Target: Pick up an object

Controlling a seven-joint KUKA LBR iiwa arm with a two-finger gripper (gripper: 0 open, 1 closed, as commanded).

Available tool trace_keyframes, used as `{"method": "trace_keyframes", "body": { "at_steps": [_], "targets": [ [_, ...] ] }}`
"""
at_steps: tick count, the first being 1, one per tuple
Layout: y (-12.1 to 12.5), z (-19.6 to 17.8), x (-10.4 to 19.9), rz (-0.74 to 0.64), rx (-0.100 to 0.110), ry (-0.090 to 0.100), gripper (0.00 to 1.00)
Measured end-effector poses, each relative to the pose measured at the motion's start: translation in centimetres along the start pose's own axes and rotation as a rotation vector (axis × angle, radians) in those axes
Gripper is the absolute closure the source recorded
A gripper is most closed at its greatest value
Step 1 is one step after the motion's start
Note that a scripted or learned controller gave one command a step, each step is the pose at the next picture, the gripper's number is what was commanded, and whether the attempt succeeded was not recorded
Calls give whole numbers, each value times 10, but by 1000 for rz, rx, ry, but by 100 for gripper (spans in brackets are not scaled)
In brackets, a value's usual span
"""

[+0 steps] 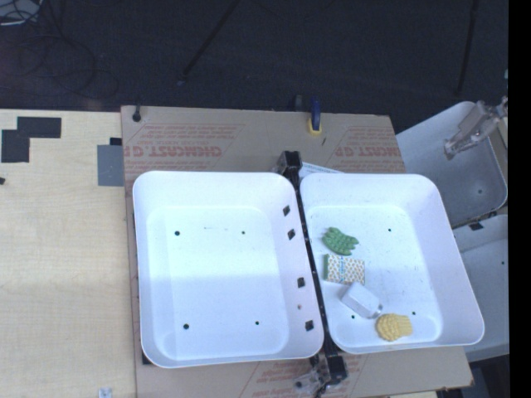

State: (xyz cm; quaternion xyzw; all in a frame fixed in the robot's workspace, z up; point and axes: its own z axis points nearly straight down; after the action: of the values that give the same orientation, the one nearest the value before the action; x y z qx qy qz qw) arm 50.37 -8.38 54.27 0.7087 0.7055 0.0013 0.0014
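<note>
Tool (pixel 473 135) at far right, off bins — open/closed: can't tell.

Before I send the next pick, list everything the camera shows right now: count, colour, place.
Left bin: one, white, on the bench's left half.
Right bin: one, white, beside it, holding all four items.
Leaf-shaped piece: one, green, right bin, upper left area.
Patterned square: one, pale with green and yellow spots, just below the leaf piece.
Block: one, white-grey, below the square.
Bumpy lump: one, yellow, near the right bin's front edge.
Cardboard sheet: one, brown, under both bins.
Clamp: one, blue and yellow, at the cardboard's far edge.
Robot part: grey metal, upper right, outside the bins.
</note>
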Motion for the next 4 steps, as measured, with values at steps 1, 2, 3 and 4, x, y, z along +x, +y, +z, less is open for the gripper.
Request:
{"method": "trace_keyframes", "body": {
  "at_steps": [1, 2, 3, 4],
  "targets": [
    [5, -5, 3, -9, 9, -1, 100],
    [-29, 5, 89, -14, 8, 2, 100],
    [-30, 102, 152, -11, 18, -1, 100],
    [-28, 20, 183, -9, 0, 2, 100]
  ]
}}
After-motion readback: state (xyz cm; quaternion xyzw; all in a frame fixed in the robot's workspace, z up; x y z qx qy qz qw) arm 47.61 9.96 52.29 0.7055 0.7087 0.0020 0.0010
